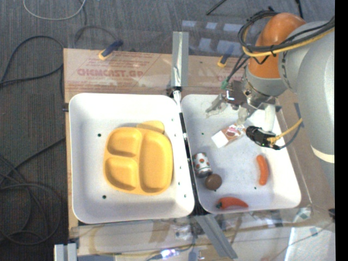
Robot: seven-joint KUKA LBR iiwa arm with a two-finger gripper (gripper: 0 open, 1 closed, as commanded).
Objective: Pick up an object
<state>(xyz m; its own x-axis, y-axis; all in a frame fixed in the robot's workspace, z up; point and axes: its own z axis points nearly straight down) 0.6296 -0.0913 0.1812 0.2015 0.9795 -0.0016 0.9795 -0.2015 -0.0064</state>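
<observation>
My gripper (230, 107) hangs over the far part of the right bin (283, 197), open, its two grey fingers (216, 106) spread apart with nothing between them. Just below it lies a small white packet with a pink label (228, 135). Closer to the front of the same bin are a small can with red dots (202, 163), a brown ball (213, 181), an orange sausage (262, 169) and a red chili pepper (232, 203).
The left bin (87, 113) holds a yellow compartment tray (140, 159) with a small yellow piece (152, 125) behind it. A metal divider (178, 64) runs between the bins. The arm's grey body and cables (315, 91) crowd the right bin's far right side.
</observation>
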